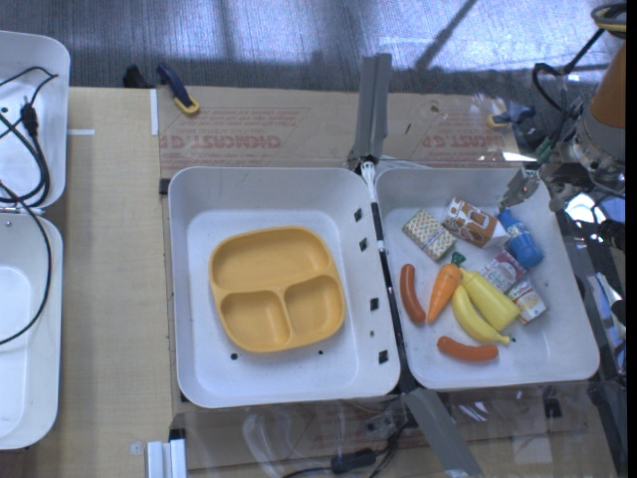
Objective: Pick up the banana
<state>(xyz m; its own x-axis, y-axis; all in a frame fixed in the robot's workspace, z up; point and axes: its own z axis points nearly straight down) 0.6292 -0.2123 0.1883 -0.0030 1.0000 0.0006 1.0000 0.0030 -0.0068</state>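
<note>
- To the left of the banana (483,305), in the neighbouring left bin (189,267), a yellow divided tray (277,288) lies alone; it plays no part in my grab.
- Just left of the banana, a sausage (410,294) lies lengthwise, and a carrot (445,289) leans right up against the banana's upper end.
- The banana itself lies low in the right bin (577,366), slanting from upper left to lower right; it looks like two yellow pieces pressed side by side.
- Just below the banana a second sausage (468,349) lies almost touching it.
- Right of the banana, small packets (518,285) crowd its upper side, with a blue bottle (521,241) beyond them.
- Up and to the right of the banana, over the bin's far right corner, my gripper (520,189) hangs well apart from it; I cannot tell how it is set.
- My worry: neighbours hem the banana on every side, so a finger could land on the carrot or a packet, or I could pinch the wrong thing.
- A curved, smooth skin may also slip out if I close off-centre.
</note>
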